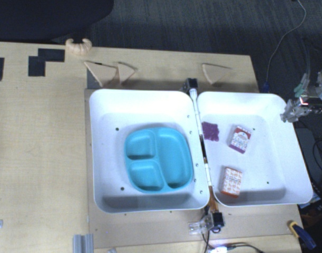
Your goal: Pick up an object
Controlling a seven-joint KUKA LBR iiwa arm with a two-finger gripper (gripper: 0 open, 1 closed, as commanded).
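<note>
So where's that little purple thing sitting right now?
The purple thing lies in the right bin, near its left wall by the divider between the bins, just left of the red-and-white packet.

A blue divided plate [159, 159] with three compartments lies flat in the left bin [105, 141]. In the right bin [276, 115], a small purple piece [210, 131] rests near the dividing wall, a red-and-white packet [240, 139] lies tilted just beside it, and an orange-and-white carton [231, 181] lies nearer the front.
</note>
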